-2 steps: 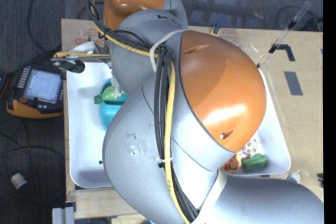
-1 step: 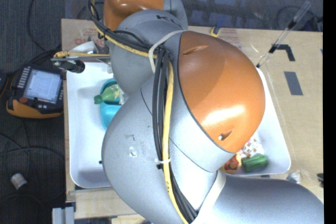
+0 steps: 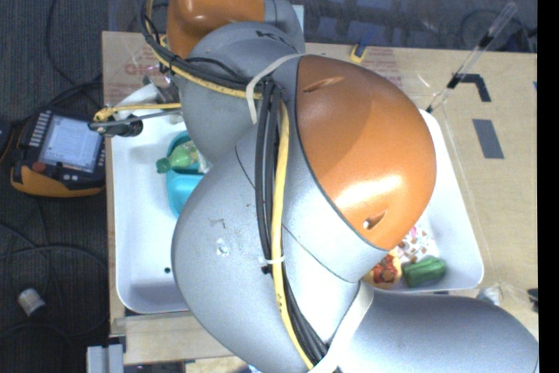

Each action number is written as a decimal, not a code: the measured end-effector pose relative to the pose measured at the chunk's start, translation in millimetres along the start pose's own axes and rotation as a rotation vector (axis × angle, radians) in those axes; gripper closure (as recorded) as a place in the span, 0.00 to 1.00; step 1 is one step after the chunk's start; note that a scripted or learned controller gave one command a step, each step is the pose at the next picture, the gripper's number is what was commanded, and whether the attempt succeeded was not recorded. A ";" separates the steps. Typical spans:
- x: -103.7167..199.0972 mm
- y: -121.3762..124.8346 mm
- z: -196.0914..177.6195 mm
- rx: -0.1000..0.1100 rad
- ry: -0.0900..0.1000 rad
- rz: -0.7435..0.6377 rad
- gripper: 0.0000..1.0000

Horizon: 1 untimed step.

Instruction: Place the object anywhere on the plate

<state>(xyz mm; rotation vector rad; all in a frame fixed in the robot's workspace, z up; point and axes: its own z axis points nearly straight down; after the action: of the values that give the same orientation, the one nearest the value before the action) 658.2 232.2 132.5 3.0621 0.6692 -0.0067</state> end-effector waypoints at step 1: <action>0.5 0.4 -11.7 -0.006 0.000 -0.005 1.00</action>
<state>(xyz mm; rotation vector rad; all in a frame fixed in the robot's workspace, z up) 658.8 232.1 144.1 3.0547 0.6749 -0.0044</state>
